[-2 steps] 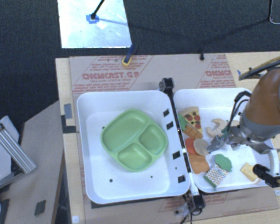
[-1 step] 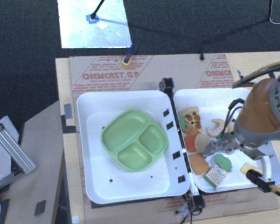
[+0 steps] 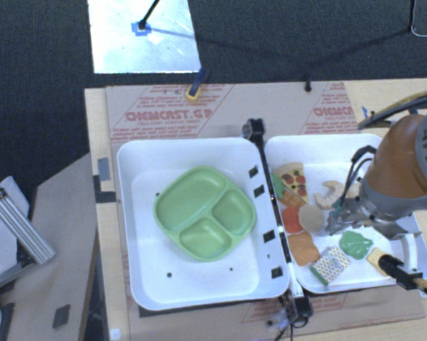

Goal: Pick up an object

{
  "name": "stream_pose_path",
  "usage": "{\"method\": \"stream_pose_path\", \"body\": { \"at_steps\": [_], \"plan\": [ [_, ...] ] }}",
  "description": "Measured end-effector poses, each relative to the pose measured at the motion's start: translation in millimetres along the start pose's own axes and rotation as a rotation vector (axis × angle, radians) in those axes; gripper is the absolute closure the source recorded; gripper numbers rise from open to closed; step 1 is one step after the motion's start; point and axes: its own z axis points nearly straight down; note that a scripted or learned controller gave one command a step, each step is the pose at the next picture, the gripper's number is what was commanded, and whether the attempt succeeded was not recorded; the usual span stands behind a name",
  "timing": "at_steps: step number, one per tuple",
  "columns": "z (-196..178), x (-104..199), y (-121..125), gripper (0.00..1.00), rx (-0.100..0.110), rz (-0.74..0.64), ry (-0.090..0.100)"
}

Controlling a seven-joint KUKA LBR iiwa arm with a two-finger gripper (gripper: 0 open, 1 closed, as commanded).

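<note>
I'm watching from the overhead camera. Two white bins sit side by side on the bench.

The left bin (image 3: 145,280) has one item, a green tray (image 3: 205,214) with three compartments. It lies flat near the middle, turned at an angle.

The right bin (image 3: 343,141) holds the small stuff:
- The pizza slice (image 3: 291,181) is near the divider, toward the far side.
- A cream curl (image 3: 332,191) lies right of the pizza slice, apart from it.
- The red piece (image 3: 293,219) is below the pizza and close to the divider.
- A pale disc (image 3: 312,218) is against the red piece's right edge, and I can't tell which one overlaps.
- An orange piece (image 3: 304,248) is below the red piece, toward the near wall.
- A checked packet (image 3: 330,266) sits tilted at the near wall, just right of the orange piece.
- A green leaf (image 3: 356,244) is up and right of the packet.

The arm (image 3: 410,161) reaches in from the right over the right bin. The gripper (image 3: 337,221) is down low among the items, between the pale disc and the green leaf and just below the cream curl. It looks just beside the disc, but I can't tell if it touches. I see nothing held in it. Whether it is spread or closed I can't tell, because it is too dark and small at this angle.

All items I can see lie on the bin floors.
</note>
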Motion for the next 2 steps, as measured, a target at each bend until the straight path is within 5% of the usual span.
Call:
{"method": "stream_pose_path", "body": {
  "at_steps": [2],
  "plan": [
    [-112.4, -6.5, -3.9, 1.00, -0.004, -0.003, -0.002]
  ]
}}
